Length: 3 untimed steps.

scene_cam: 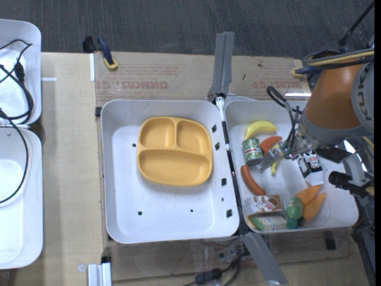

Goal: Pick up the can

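Over right shallow white bin (351, 219): two-finger gripper (277, 155) low among items, finger state n/a, can't tell. Small green-labelled metal can (252, 151) upright nr bin's left wall, below yellow banana (260, 127), just left of gripper. Next move prob. short shift left.

A yellow divided plate (175, 151) lies in the left bin (119, 219); right of it are a banana (260, 127), a sausage (252, 180), a carrot (312, 201) and a green bottle (294, 211).
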### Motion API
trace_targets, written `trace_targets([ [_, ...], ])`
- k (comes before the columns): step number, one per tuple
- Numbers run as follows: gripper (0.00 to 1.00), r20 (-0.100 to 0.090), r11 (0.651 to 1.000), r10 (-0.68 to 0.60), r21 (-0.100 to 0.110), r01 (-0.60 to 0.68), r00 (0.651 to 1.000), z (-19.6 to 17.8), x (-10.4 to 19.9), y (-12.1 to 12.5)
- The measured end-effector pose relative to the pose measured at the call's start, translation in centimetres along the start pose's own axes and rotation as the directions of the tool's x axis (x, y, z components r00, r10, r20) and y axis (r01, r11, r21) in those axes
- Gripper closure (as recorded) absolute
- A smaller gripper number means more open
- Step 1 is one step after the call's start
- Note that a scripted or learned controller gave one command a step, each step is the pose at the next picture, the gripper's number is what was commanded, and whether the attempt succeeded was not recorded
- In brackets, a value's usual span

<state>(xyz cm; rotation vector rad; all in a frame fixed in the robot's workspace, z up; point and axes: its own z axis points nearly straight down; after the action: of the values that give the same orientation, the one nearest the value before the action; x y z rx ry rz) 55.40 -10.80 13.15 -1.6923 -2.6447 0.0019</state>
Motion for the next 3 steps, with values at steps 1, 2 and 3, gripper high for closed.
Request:
trace_targets([
  [1, 0.00, 0.002, 0.998, 0.063, -0.002, -0.063, 0.998, -6.0, 4.0, 6.7],
  [2, 0.00, 0.001, 0.999, 0.049, 0.000, -0.049, 0.999, -6.0, 6.7, 5.9],
  [3, 0.00, 0.001, 0.990, 0.141, 0.001, -0.141, 0.990, 1.1, -1.4, 4.4],
])
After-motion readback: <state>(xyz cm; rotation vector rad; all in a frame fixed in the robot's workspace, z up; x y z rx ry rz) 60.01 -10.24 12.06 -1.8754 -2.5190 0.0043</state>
